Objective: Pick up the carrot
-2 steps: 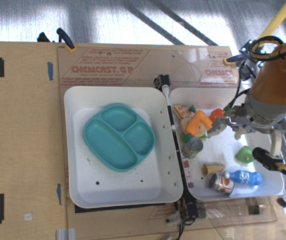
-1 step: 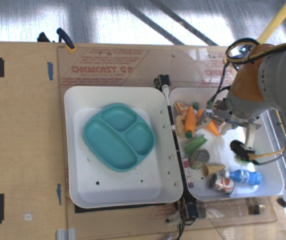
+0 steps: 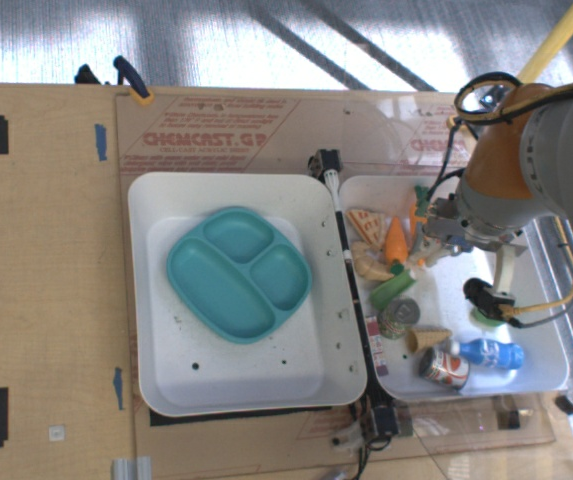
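Carrot point(image 3: 396, 240) in right bin; gripper point(image 3: 424, 236) low beside it, finger state unclear.

A teal divided plate point(image 3: 238, 273) sits in the white left bin point(image 3: 156, 298). In the white right bin point(image 3: 551, 358), the carrot point(image 3: 396, 239) is orange, beside a green vegetable point(image 3: 392, 288), a blue-and-white bottle point(image 3: 491, 353) and a red-and-white can point(image 3: 444, 368). The arm point(image 3: 526, 158) is grey with an orange band.

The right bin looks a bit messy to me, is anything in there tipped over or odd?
Yes. In the right bin, the soda can and the blue bottle lie on their sides. The carrot sits in a loose heap of toy food beside the gripper.
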`<move>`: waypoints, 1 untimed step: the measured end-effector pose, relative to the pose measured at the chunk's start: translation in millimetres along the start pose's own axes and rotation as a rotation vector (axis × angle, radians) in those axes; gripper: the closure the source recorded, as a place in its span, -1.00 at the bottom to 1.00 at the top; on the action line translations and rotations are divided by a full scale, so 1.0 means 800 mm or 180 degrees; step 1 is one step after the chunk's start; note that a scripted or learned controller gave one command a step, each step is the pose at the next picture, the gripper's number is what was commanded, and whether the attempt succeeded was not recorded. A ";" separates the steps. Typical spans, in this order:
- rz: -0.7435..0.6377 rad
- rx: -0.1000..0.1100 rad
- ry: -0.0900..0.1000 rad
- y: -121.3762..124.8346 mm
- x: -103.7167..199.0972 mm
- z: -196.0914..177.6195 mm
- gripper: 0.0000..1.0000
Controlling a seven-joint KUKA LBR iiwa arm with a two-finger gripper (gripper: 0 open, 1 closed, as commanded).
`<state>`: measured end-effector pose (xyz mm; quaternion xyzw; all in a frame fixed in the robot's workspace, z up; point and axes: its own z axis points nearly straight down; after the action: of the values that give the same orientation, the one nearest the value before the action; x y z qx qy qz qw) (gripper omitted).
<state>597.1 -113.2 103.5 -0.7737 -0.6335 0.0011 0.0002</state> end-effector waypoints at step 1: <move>0.0344 -0.0016 0.0020 0.060 0.120 -0.107 1.00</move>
<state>663.0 -28.3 188.6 -0.8069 -0.5907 -0.0029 0.0001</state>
